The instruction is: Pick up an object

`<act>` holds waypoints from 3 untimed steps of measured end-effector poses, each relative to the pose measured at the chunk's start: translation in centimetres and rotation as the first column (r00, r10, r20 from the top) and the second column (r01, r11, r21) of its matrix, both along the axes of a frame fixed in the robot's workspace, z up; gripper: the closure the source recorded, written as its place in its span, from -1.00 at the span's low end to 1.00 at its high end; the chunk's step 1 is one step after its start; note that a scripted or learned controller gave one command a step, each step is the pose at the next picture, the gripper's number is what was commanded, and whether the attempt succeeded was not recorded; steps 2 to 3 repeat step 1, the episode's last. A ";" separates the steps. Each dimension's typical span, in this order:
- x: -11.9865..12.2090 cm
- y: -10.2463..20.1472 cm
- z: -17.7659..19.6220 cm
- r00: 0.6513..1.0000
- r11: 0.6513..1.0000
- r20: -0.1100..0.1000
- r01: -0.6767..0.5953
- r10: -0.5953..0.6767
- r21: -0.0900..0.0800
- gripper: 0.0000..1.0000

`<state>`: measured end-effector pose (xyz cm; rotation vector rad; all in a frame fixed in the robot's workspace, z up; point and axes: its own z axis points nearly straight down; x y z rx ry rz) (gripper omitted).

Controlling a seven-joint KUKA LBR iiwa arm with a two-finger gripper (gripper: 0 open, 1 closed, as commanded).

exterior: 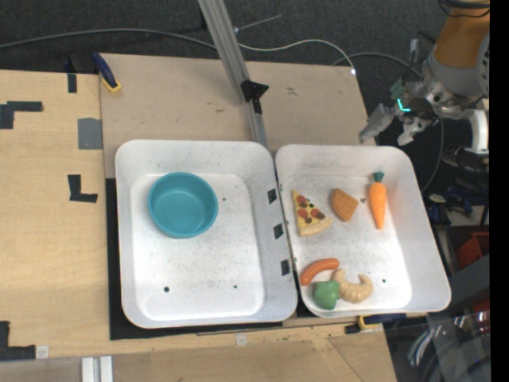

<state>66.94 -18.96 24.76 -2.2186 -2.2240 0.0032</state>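
The right bin (413, 293) holds a pizza slice (308, 213), a brown bread piece (344, 204), an orange carrot (378, 201), a red sausage (319, 270), a green vegetable (326, 294) and a tan croissant (355, 286). A teal bowl (183, 204) sits in the left bin (143, 293). My gripper (390, 128) hangs above the bench just beyond the right bin's far right corner, its two fingers spread open with nothing between them. It is up and to the right of the carrot, apart from every object.
A slanted metal pole (231, 50) rises from behind the bins' shared edge. Cables (318, 50) cross the dark floor at the back. A blue and yellow tool (106, 72) lies at the board's far left corner.
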 end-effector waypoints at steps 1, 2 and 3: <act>0.3 0.3 -6.4 1.000 1.000 -0.006 -0.001 0.001 0.001 -1.00; 0.3 0.3 -6.4 1.000 1.000 -0.006 -0.001 0.001 0.001 -1.00; 0.3 0.3 -6.4 1.000 1.000 -0.006 -0.001 0.001 0.001 -1.00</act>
